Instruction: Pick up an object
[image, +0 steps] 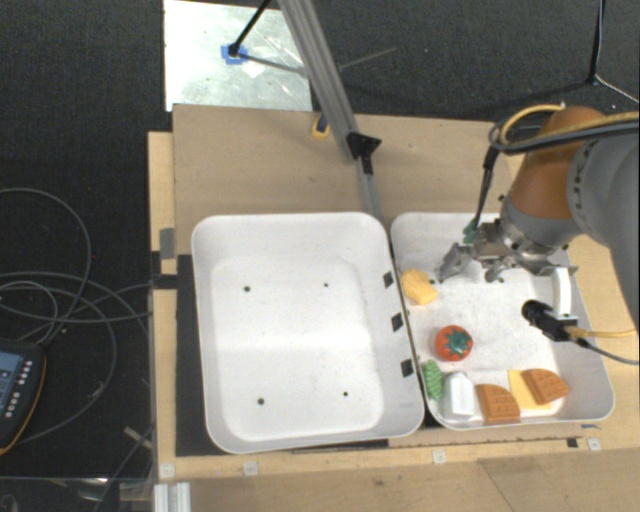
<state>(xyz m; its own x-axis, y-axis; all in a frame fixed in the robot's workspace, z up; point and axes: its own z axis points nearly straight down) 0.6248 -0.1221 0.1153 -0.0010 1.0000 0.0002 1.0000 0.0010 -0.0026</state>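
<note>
The flat tan wooden bench (260, 165) looks matt and smooth. On it, the two shallow white plastic bins (290, 240) have a smooth, faintly glossy finish. In the right bin, beside the round red plastic tomato (453, 342), the yellow rounded plastic piece (419, 288) looks smooth. Above the tomato, the grey metal end effector (470, 262) appears dull, under a glossy orange band (545, 185).

A yellow lemon-shaped toy (419, 288) lies by the right bin's left wall, a red tomato with green stalk (452, 343) below it; a green piece (432, 380), white cylinder (459, 394) and two tan biscuit-like blocks (497, 402) (543, 385) line the near edge.
</note>
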